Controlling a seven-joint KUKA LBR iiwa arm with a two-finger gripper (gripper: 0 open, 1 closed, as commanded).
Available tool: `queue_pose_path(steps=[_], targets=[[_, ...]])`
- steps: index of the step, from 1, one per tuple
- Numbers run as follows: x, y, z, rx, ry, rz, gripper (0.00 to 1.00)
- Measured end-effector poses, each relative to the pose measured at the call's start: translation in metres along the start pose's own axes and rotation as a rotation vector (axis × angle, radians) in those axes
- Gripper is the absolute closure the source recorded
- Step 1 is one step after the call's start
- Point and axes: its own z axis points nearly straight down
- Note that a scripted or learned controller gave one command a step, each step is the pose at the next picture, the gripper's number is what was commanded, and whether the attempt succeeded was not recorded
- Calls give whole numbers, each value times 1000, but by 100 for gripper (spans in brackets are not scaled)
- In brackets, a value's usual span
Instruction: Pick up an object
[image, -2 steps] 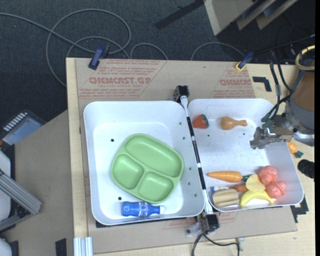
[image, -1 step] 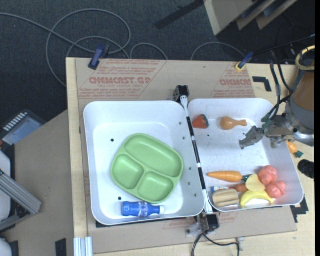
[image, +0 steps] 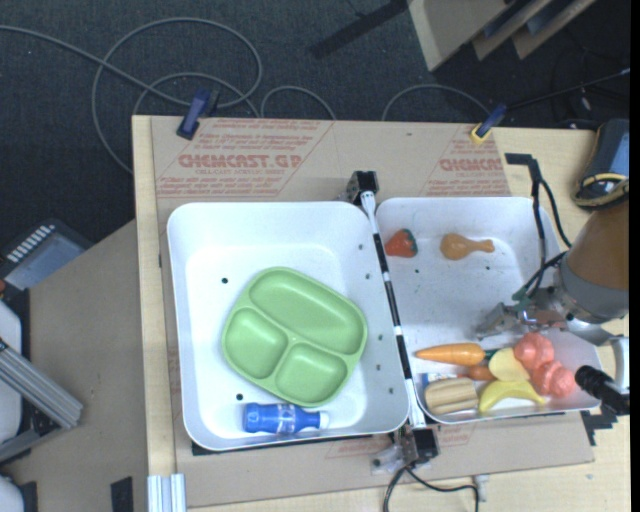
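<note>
The grey two-finger claw (image: 505, 318) hangs over the right shallow white bin (image: 470, 212), near its right wall. Just below the claw lie an orange plastic carrot (image: 450, 353), a pink knobbly toy (image: 541, 362), a yellow toy banana (image: 506, 396) and a tan bread roll (image: 451, 396), crowded together. Up and to the claw's left sit a red toy strawberry (image: 402, 243) and a tan toy drumstick (image: 463, 245). Far to its left, in the left shallow white bin (image: 190, 240), rests a green three-compartment plate (image: 293, 335), with a blue plastic bottle (image: 282, 419) lying below it.

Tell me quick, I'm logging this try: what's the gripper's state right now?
Gripper: low in the right bin, beside the carrot; open or shut cannot be told.
</note>
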Motion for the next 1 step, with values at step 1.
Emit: queue_pose_path(steps=[1], targets=[[6,83,-64,-7,-1,-4,0]])
